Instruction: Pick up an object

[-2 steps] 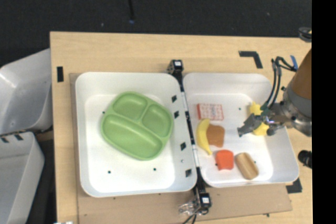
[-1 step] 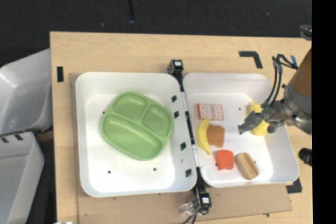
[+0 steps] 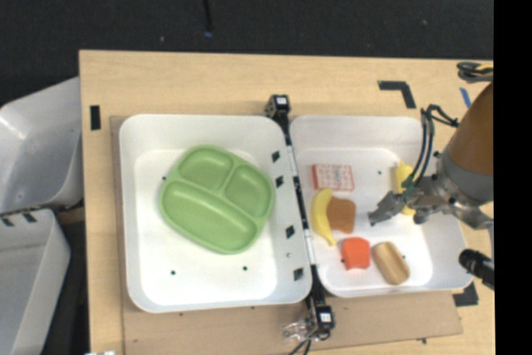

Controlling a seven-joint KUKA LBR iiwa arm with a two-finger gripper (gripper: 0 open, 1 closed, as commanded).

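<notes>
1. Worktop point(image 3: 100, 79) of pale wood carries two shallow white bins side by side: the left bin point(image 3: 133, 262) holds a green divided plate point(image 3: 218, 198), the right bin point(image 3: 366, 133) holds the small things.
2. Candidates for picking all lie in the right bin: a banana point(image 3: 321, 216) near the dividing wall, a brown bread-like piece point(image 3: 341, 215) touching it, a red-printed packet point(image 3: 332, 176) above them, an orange-red block point(image 3: 356, 253), a tan bread roll point(image 3: 391, 262) just beside that block, and a yellow item point(image 3: 403, 173) partly hidden behind the arm.
3. Hand point(image 3: 391, 209) hangs low over the right bin, pointing toward the brown piece and near it. How far its tips stand apart I cannot tell, and nothing shows between them.
4. Handling, as a judgement: these look like light toy foods, stiff and smooth, so liable to slip or skid. The brown piece is nearest, but the banana crowds one side. The roll is best taken across its narrow middle; the flat packet offers little to grip.
</notes>
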